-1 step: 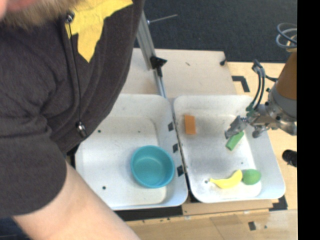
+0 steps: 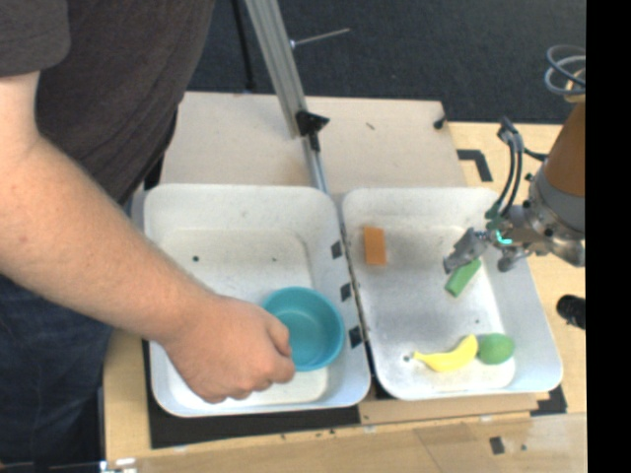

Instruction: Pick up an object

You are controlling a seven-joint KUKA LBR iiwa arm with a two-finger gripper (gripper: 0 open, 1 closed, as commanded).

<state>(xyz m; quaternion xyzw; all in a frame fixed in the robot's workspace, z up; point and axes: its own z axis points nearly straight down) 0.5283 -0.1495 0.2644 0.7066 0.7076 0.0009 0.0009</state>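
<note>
From above, two white bins sit side by side on the bench. In the right bin (image 2: 523, 294) the gripper (image 2: 483, 249) hangs over the upper right part, just above a green block (image 2: 461, 278) that lies tilted beneath it; whether its fingers touch the block, or how wide they stand, I cannot tell. An orange block (image 2: 374, 245) lies near this bin's upper left corner. A yellow banana (image 2: 449, 356) and a green ball (image 2: 495, 348) rest touching near the front wall. In the left bin (image 2: 227, 230) a person's hand (image 2: 232, 353) grips a blue bowl (image 2: 308, 325) at its rim.
</note>
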